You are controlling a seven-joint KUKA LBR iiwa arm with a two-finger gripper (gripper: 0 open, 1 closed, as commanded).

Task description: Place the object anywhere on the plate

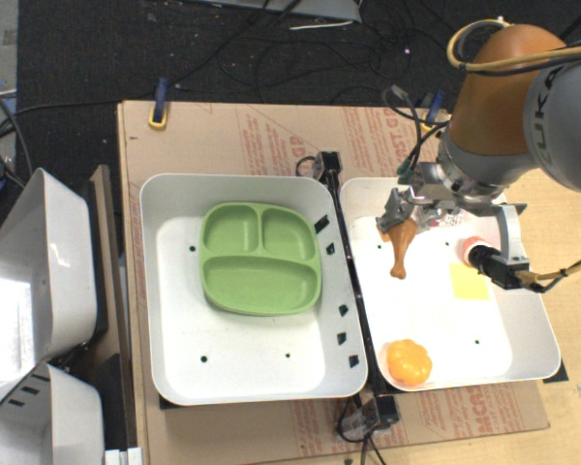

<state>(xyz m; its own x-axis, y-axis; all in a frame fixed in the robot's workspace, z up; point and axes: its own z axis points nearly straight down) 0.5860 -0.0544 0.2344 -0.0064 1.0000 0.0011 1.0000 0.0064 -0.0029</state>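
Note:
A green divided plate (261, 260) lies in the left bin (174, 352), towards its back. Over the back left part of the right bin (528, 342), my gripper (405, 217) is shut on the thick end of a brown drumstick-shaped object (400, 252). The object hangs down from the fingers with its thin end pointing at the bin floor. The gripper is to the right of the plate, across the divide between the bins.
In the right bin, an orange ball-like item (409, 361) sits near the front left corner. A flat yellow square (469, 282) and a small red item (468, 248) lie near the middle. A black clip (330, 163) sits on the rims between the bins.

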